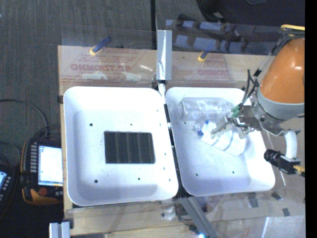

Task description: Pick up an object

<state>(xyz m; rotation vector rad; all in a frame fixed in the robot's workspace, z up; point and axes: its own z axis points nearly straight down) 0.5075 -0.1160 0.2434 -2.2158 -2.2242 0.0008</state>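
I see pincer (229,123) low in right bin (257,177), clear plastic bag (205,108) touching at its 10 o'clock; cannot tell pincer state. Black tray (129,147) in left bin (79,133).

Two bins sit side by side on the surface (69,66). A ridged panel (129,147) lies in the left bin (79,108); to its right, crumpled plastic packaging (210,118) lies in the right bin (257,175).

Faint red mirrored lettering runs across the clear panels (106,69) behind both bins; too washed out to read; no other legible text, labels or numbers anywhere.
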